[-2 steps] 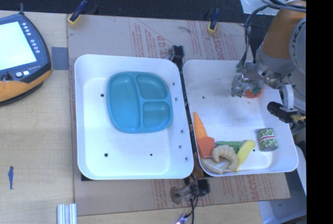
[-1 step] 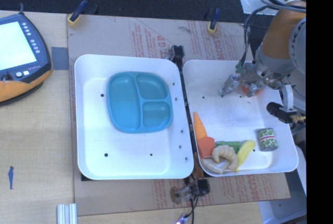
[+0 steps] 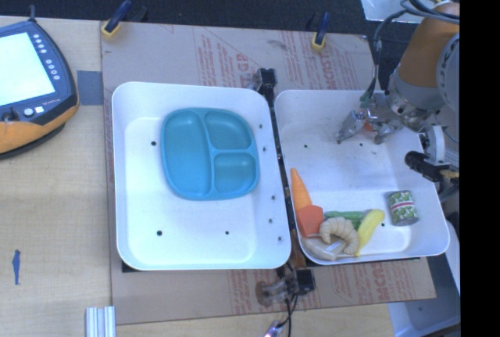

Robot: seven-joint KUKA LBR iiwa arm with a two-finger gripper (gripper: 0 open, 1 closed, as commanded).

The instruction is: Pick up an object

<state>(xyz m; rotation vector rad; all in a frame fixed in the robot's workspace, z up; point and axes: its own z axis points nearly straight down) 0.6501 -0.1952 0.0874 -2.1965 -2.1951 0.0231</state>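
My gripper (image 3: 361,132) hangs over the upper middle of the right bin (image 3: 328,105), open, with nothing between its fingers. Toy food lies along that bin's front edge: an orange carrot (image 3: 299,187), a red piece (image 3: 310,218), a green piece (image 3: 344,215), a yellow piece (image 3: 369,227) and a beige shrimp-like piece (image 3: 336,234). A small green and white can (image 3: 402,207) lies at the front right. All of these sit well below the gripper in the view, apart from it.
The left bin (image 3: 133,195) holds a blue divided plate (image 3: 209,152). A tablet-like pendant (image 3: 31,85) rests on the bench at far left. Clamps (image 3: 116,19) hold the cardboard at the back. The arm's grey body (image 3: 426,62) fills the right side.
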